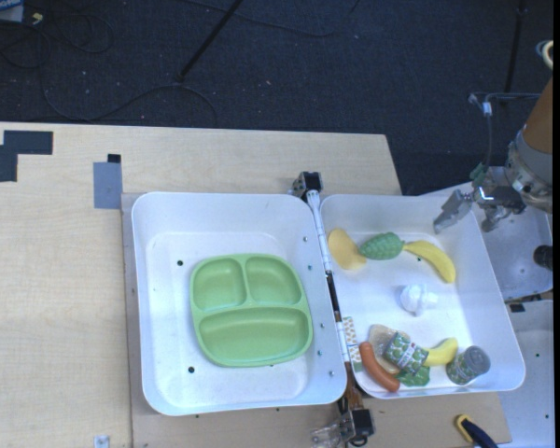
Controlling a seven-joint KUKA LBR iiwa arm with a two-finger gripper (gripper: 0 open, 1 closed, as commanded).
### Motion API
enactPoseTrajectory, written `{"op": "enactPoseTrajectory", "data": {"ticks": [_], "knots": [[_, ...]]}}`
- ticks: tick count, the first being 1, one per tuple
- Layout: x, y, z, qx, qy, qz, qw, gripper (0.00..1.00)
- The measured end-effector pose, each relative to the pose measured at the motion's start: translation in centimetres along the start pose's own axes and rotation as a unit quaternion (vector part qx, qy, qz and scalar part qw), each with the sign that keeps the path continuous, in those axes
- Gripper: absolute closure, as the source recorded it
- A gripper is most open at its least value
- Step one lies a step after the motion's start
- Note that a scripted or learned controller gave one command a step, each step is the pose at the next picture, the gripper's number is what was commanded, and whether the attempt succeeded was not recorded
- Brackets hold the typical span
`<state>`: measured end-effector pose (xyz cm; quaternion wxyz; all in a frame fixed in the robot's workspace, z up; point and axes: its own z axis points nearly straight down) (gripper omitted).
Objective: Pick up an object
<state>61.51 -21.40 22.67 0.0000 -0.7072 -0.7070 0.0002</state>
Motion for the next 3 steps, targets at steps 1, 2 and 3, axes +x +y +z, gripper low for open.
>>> {"op": "enactPoseTrajectory", "data": {"ticks": [1, 2, 3], "knots": [[0.9, 2.7, 2.1, 0.001, 0.0, -0.001, 1.0, 0.0], [0.0, -6.2, -4.4, 0.0, 0.0, 0.0, 1.0, 0.0], [0.2, -3.0, 9.6, 0.002, 0.001, -0.001, 1.0, 0.0]]}}
